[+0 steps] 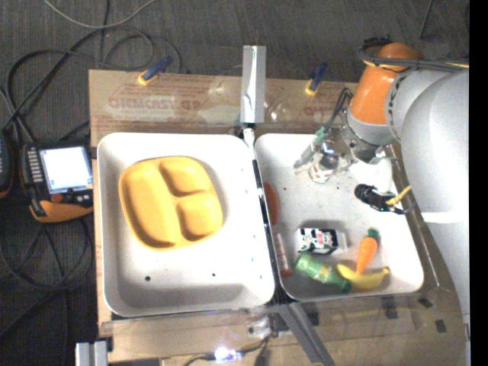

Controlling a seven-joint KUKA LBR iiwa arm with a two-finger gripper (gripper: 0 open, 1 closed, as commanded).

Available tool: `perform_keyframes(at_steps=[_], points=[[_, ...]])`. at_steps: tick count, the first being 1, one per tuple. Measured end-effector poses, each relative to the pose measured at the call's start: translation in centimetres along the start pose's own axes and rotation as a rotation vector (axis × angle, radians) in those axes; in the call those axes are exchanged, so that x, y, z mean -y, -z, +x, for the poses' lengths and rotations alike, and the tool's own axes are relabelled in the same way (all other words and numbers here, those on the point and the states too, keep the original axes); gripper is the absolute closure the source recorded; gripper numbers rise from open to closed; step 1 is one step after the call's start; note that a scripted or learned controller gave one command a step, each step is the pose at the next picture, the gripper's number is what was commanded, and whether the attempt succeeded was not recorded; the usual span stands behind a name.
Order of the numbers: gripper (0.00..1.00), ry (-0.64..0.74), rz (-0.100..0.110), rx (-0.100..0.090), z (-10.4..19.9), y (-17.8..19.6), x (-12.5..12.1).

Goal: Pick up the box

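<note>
1. Currently the box (318, 239) lies just beside the carrot (367, 250), toward view-left.
2. My pincer (324, 157) hovers well apart from the carrot, up-view of the box; I cannot tell how open it is.

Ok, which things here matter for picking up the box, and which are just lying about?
For the job: box in the right bin; gripper at that bin's far end.
Lying about: carrot, banana, green bottle, yellow plate in the left bin.
</note>
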State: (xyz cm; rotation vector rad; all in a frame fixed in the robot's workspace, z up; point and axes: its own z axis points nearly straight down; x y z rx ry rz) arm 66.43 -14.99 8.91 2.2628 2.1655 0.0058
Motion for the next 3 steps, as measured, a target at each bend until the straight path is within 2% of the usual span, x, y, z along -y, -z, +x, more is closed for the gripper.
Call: perform_keyframes(at_steps=[1,2,3], points=[[0.0,-0.017,0.01,-0.001,-2.3,9.0,-0.6],[0.0,0.1,0.012,-0.002,-3.3,4.2,1.9],[0.0,0.386,-0.006,0.002,-0.9,0.3,10.1]])
